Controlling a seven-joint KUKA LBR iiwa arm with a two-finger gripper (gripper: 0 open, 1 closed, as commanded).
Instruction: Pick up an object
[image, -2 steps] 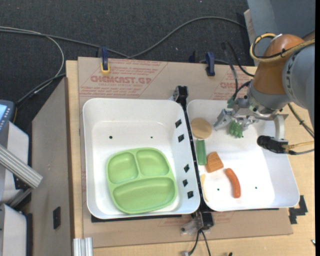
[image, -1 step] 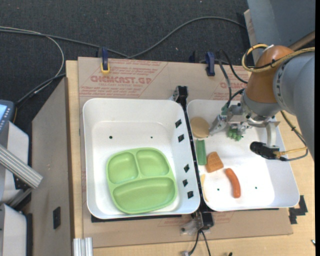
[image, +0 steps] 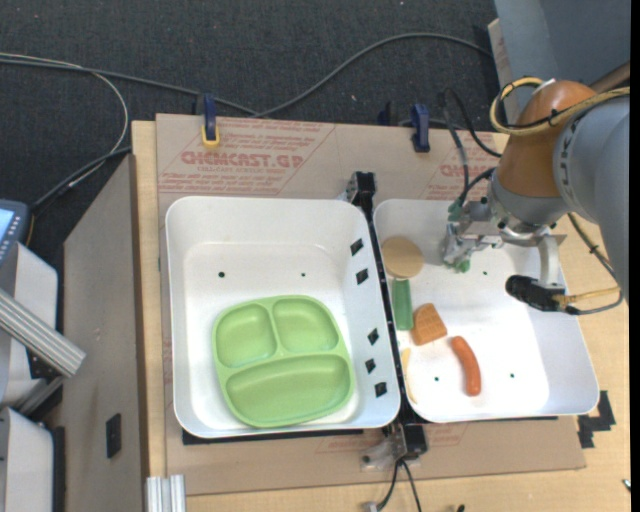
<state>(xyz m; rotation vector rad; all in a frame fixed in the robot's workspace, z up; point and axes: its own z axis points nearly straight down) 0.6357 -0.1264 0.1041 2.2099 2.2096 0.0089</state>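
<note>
My end effector (image: 458, 250) hangs over the upper part of the right bin (image: 560, 395), and I cannot tell how it is set. The nearest thing, a tan disc (image: 403, 256), lies just to its left by the bin's wall. The sausage (image: 467, 364) lies farther off toward the front, its long axis running roughly front to back.

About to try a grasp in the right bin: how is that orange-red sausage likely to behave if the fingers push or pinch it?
The sausage is a smooth, rounded cylinder lying flat, so a side push would probably roll it across the right bin. Its glossy skin suggests it may slip from a pinch. It looks small and probably light.
</note>
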